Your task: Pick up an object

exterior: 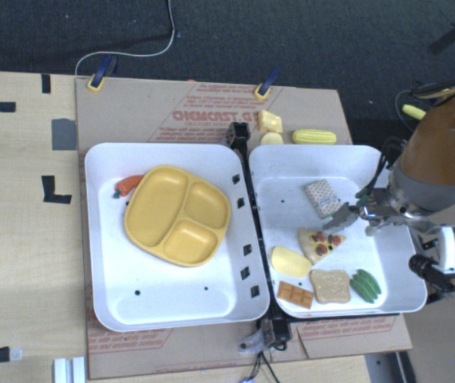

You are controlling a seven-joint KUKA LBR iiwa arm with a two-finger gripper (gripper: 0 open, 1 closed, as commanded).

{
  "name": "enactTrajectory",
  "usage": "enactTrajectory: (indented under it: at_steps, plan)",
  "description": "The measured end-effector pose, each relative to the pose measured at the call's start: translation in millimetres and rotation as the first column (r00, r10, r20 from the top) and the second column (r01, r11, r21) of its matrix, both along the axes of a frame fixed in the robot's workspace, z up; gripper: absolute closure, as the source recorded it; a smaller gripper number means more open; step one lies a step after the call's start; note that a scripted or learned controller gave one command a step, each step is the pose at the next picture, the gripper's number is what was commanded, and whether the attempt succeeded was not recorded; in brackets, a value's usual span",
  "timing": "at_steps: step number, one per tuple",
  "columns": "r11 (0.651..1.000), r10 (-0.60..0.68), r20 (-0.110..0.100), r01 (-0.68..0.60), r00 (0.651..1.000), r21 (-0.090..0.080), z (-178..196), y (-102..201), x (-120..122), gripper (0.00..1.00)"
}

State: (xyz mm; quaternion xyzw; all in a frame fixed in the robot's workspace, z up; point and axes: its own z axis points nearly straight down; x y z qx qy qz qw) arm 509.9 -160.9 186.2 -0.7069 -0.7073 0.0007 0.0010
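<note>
Gripper [344, 216] low over right bin [387, 162], fingers apart, nothing between them. Nearest thing: pizza slice [320, 243], just below fingertips. Looks light, stiff, flat toy; judge pinch across narrow edges best. Right bin count: one foil packet [322, 195], one pizza slice, one toast [330, 286], one waffle [295, 294].

Our count of the bins and food

We count two white bins [108, 214], one yellow divided plate [178, 215], one carrot [129, 184], six food pieces in the right bin [395, 238], and three pieces behind it on the cardboard [211, 110].
</note>
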Motion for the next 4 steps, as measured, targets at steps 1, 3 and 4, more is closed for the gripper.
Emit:
enactTrajectory:
  at_steps: [1,3,4]
  plan:
    - [1.000,0.002,0.003,-0.002,1.000,-0.003,-94.5,30.3,19.6,0.00]
    - [1.000,0.005,0.008,-0.005,1.000,-0.003,-99.9,-22.6,40.9,0.00]
    - [1.000,0.008,0.009,-0.008,1.000,0.000,-101.0,29.0,125.0,0.00]
